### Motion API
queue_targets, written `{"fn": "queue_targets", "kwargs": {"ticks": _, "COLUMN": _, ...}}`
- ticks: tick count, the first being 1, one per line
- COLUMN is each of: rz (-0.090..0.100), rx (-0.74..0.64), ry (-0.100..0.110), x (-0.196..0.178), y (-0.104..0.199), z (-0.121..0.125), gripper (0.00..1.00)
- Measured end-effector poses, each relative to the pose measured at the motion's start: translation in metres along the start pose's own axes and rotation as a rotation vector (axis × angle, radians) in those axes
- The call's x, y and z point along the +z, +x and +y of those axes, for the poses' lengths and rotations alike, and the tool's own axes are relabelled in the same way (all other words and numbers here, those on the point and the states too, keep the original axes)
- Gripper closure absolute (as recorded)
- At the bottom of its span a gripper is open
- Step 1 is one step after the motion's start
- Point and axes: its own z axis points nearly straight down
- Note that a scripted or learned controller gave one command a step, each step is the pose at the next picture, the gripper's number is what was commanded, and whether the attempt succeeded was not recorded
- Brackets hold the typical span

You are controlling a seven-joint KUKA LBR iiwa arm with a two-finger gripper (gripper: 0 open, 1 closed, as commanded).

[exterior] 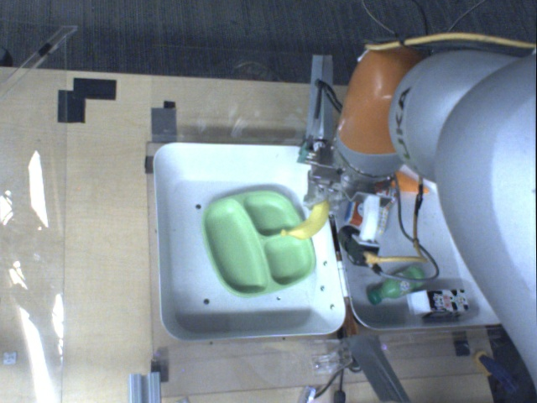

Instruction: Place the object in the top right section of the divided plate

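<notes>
Here the arm (445,133), grey with an orange band (373,99), reaches in from three o'clock and hangs its gripper (320,198) over the seam between the two white bins. A yellow banana (308,224) sits right at the gripper's tip, its upper end tucked under the metal, its lower end drooping toward seven o'clock onto the rim of the green divided plate (252,246). Whether the claw is pinched on the banana or merely above it cannot be told; the wrist hides the tips.

The plate lies in the middle of the left bin (180,225), with one long section on its nine o'clock side and two smaller ones on its three o'clock side. The banana's free end touches the ridge between those two smaller sections.

In the right bin (394,313), toward five o'clock from the gripper, lie a green bottle-like item (394,290) and a small white box (436,302) with dark print too blurred to read. No brand or writing is legible anywhere.
</notes>
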Motion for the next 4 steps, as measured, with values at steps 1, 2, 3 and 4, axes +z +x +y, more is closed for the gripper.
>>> {"fn": "queue_targets", "kwargs": {"ticks": 1, "rz": 0.0, "rx": -0.238, "ry": -0.001, "x": 0.0, "y": -0.05, "z": -0.025, "gripper": 1.0}}
{"fn": "queue_targets", "kwargs": {"ticks": 2, "rz": 0.0, "rx": -0.237, "ry": -0.001, "x": 0.0, "y": -0.05, "z": -0.025, "gripper": 0.0}}
{"fn": "queue_targets", "kwargs": {"ticks": 3, "rz": 0.0, "rx": 0.2, "ry": 0.001, "x": -0.013, "y": -0.071, "z": -0.083, "gripper": 0.0}}
{"fn": "queue_targets", "kwargs": {"ticks": 4, "rz": 0.0, "rx": 0.168, "ry": 0.002, "x": 0.0, "y": -0.031, "z": -0.091, "gripper": 0.0}}
